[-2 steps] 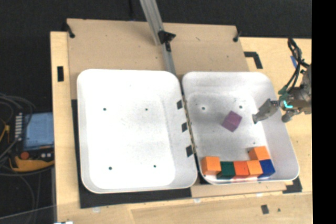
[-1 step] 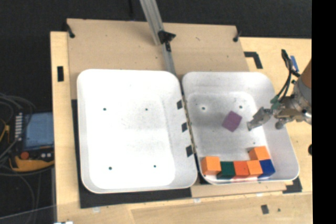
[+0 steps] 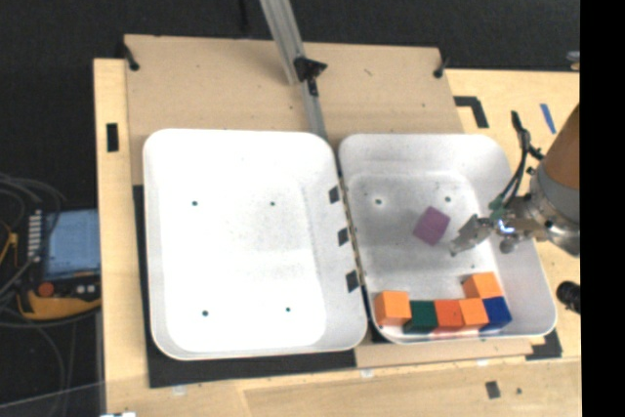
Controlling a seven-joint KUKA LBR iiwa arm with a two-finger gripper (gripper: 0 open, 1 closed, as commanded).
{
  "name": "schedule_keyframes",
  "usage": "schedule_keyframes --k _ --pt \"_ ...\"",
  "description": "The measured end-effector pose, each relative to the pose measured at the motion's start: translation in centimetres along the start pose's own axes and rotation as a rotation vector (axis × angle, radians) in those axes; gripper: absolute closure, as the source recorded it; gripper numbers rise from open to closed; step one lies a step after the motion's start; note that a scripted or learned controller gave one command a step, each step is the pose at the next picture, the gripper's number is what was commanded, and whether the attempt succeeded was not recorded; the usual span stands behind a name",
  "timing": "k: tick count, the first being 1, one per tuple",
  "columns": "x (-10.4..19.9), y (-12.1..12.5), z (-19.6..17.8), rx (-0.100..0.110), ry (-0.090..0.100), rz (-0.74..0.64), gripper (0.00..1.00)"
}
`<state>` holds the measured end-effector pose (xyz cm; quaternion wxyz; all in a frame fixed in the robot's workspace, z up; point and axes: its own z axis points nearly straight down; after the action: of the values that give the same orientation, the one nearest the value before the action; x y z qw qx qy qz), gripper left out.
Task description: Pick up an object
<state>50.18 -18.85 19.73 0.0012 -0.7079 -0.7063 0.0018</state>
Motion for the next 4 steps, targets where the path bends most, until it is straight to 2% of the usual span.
schedule_keyframes --k 1,2,3,4 --pt "0.5 0.0 4.4 0.000 0.000 0.001 0.00" --pt "0.5 0.2 3.1 -0.010 0.000 0.007 1.00" --pt "0.1 0.8 -1.4 -0.010 -0.001 -0.006 1.00" --pt "0.0 0.9 -3.3 -0.008 0.000 -0.007 1.00"
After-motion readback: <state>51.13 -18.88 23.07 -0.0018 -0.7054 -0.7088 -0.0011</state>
